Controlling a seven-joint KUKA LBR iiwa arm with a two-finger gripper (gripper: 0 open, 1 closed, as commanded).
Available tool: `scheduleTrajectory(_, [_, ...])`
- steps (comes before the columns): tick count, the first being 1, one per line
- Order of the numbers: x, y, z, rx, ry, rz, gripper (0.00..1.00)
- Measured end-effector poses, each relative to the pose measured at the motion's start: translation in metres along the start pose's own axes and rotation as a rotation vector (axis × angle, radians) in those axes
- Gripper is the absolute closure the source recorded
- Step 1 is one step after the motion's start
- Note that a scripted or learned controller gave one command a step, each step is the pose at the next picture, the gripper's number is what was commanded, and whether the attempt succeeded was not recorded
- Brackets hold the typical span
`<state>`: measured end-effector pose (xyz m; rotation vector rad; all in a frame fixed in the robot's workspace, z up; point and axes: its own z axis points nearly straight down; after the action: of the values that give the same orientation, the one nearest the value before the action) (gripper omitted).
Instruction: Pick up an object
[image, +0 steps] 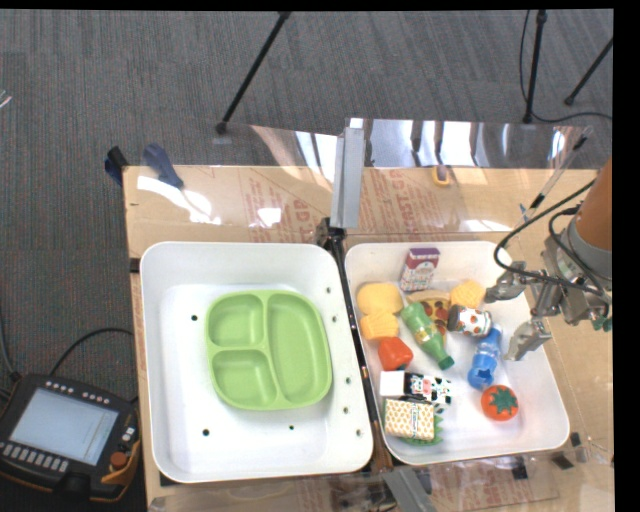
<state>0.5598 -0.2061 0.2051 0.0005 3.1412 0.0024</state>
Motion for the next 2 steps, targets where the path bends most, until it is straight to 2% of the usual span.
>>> scheduleTrajectory(1, [-0.029, -0.001, 0.12, -0.001, 0.003, 0.196, 0.0])
scheduleTrajectory(2, [-0.001, 0.029, 0.117, 0.0, 0.0, 0.184, 0.0])
